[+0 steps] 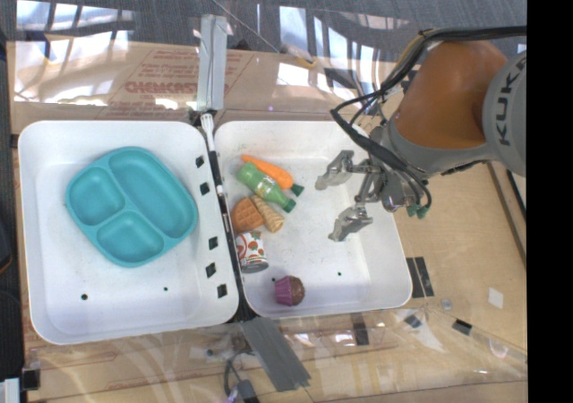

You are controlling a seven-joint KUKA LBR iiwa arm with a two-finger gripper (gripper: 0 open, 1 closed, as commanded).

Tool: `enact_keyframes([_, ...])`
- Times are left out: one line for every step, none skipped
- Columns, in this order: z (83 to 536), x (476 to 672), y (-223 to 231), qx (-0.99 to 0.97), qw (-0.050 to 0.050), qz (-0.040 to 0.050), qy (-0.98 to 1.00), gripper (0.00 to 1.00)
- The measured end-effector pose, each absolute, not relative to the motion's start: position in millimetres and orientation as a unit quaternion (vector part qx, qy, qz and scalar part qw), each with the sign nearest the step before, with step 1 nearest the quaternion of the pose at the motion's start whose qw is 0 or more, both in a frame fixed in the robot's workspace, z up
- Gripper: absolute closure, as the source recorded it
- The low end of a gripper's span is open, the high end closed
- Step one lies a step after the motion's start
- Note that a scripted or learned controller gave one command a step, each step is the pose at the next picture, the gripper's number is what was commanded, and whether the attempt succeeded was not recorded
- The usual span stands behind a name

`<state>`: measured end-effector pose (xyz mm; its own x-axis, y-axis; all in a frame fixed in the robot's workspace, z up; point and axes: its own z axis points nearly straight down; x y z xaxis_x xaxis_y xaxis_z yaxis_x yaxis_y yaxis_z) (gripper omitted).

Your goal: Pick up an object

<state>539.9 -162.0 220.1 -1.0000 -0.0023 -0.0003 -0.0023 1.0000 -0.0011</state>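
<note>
My gripper (pixel 342 198) hangs over the right part of the right bin (pixel 376 280), open, with nothing between its two fingers (pixel 335 168). To its left lie an orange carrot (pixel 271 172) and a green bottle (pixel 265 187) side by side. Below them rests a brown bread-like piece (pixel 256 213), then a small red and white can (pixel 252 251). A purple cupcake-like toy (pixel 288 290) sits near the bin's front edge. All of these lie apart from the gripper.
The left bin (pixel 54 303) holds a teal divided plate (pixel 131 204). A grey divider with black clips (pixel 213 213) runs between the bins. The arm's orange band (pixel 448 92) and cables hang above the right bin's far right corner.
</note>
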Motion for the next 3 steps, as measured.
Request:
enact_keyframes([92.3, 526.7, -147.3, 0.037, 0.001, -0.0002, 0.999, 0.0])
enact_keyframes([102.3, 528.2, -145.1, 0.032, 0.002, -0.0004, 0.999, 1.0])
enact_keyframes([92.4, 478.9, -183.1, -0.074, 0.001, 0.0, 0.997, 1.0])
